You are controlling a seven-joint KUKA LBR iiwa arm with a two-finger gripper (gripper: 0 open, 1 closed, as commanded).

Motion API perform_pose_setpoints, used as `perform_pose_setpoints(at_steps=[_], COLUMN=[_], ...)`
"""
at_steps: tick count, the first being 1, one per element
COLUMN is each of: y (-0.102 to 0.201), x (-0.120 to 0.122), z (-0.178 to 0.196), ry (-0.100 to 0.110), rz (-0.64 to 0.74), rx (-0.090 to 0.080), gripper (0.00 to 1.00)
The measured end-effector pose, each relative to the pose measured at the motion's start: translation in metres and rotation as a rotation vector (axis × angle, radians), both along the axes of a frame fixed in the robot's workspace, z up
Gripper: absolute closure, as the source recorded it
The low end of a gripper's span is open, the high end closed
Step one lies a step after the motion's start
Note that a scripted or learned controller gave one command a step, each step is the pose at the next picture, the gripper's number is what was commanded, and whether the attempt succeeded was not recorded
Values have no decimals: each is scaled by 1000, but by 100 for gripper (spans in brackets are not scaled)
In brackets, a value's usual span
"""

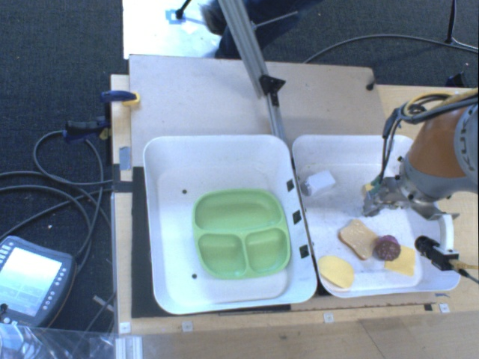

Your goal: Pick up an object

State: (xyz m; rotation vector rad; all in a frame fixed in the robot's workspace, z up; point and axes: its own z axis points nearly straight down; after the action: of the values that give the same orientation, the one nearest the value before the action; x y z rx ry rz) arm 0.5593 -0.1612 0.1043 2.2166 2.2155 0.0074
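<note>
Risk first, honestly: the arm (pixel 441 152) hangs over the right bin (pixel 352 149) with its gripper (pixel 378 199) low near the bin's middle, above the bread (pixel 358 238), not on anything I can make out. If it closes there it probably grabs air, or it clips the bin wall on the way to the food. The flat stuff looks hard to pinch too: the cheese (pixel 405 262) and the yellow slice (pixel 336 271) lie flush on the floor, and the salami (pixel 387 247) sits touching bread and cheese, so a nudge could shove all three. The left bin (pixel 168 170) has a green tray (pixel 241 232). There's a white block (pixel 319 182) just left of the gripper. Jaws: can't tell, too blurry.
</note>
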Motion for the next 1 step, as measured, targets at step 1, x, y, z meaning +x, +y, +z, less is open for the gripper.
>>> perform_pose_setpoints(at_steps=[1], y=[1], x=[0], z=[64], ry=[1], rz=[6], rx=[0], gripper=[100])
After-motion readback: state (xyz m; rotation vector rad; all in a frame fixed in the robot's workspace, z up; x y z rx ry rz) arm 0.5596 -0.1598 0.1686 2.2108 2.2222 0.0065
